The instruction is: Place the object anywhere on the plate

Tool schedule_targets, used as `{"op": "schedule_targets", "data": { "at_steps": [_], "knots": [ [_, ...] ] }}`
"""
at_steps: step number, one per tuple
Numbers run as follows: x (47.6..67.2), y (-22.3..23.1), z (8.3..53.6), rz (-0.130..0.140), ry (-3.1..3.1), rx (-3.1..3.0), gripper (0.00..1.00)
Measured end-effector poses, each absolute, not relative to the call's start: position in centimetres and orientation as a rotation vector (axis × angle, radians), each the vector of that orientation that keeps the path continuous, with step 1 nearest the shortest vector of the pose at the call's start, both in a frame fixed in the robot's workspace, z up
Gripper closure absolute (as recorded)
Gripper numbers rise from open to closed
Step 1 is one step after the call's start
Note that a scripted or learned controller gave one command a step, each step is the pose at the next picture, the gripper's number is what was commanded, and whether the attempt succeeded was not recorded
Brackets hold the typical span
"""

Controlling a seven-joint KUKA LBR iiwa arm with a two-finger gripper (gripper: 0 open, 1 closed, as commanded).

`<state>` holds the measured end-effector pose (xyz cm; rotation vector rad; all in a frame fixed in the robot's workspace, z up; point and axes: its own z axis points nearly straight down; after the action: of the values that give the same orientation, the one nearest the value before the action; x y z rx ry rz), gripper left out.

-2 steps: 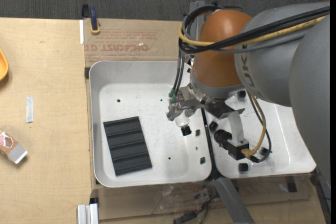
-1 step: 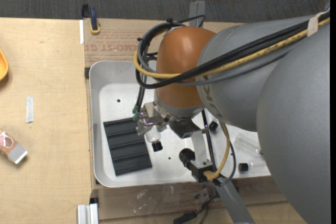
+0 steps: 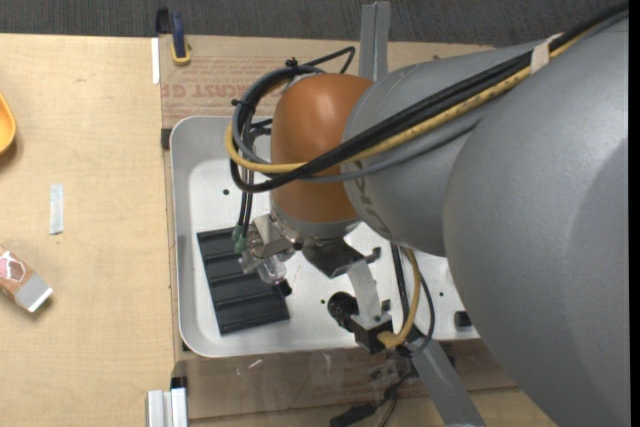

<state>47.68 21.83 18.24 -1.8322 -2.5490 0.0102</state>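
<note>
Since the big grey arm (image 3: 480,165) was hanging right over the white bin (image 3: 190,215), we honestly couldn't tell how the gripper (image 3: 268,267) stood or whether it had anything. We guessed the object was the dark ribbed slab (image 3: 240,285) lying flat at the bin's 7 o'clock, just under the wrist. No plate was visible to us. Our worry: that slab looked flat, hard and low, so we figured a pinch could slip off its ridges, and the loose cables (image 3: 250,145) might snag.

Robotics lab: industrial arm (image 3: 480,145) over bench bin (image 3: 190,215).
</note>
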Motion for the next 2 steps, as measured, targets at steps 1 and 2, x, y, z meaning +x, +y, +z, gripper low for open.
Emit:
{"op": "schedule_targets", "data": {
  "at_steps": [1, 2],
  "knots": [
    [47.68, 21.82, 18.24, 0.010, -2.549, -1.832, 0.00],
    [47.68, 21.82, 18.24, 0.010, -2.549, -1.832, 0.00]
  ]
}}
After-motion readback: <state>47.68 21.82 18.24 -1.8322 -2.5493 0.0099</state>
